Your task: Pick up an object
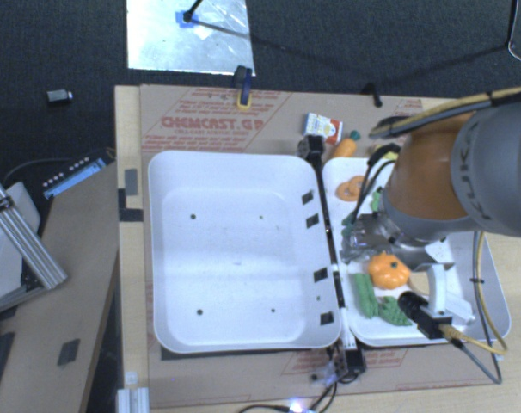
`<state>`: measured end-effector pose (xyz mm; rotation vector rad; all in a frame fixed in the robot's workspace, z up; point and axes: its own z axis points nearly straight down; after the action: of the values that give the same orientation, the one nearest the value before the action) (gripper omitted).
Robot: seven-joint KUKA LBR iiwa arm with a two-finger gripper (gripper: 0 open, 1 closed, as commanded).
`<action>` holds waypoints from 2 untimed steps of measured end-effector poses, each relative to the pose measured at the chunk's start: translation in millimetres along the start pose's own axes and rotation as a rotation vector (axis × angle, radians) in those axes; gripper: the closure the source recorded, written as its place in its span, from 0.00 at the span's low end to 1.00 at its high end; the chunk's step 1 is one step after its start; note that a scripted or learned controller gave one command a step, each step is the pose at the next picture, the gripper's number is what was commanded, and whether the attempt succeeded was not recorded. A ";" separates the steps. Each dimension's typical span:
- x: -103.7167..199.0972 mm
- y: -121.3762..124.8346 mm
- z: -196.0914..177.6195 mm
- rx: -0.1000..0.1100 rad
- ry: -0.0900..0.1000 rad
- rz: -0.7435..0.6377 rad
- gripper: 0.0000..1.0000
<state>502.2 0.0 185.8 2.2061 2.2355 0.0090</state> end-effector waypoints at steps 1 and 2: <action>67.8 78.0 -45.4 -0.008 0.000 0.001 1.00; -40.0 58.0 -28.8 0.005 -0.007 0.021 1.00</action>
<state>560.6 -39.3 214.8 2.2287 2.2103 -0.0044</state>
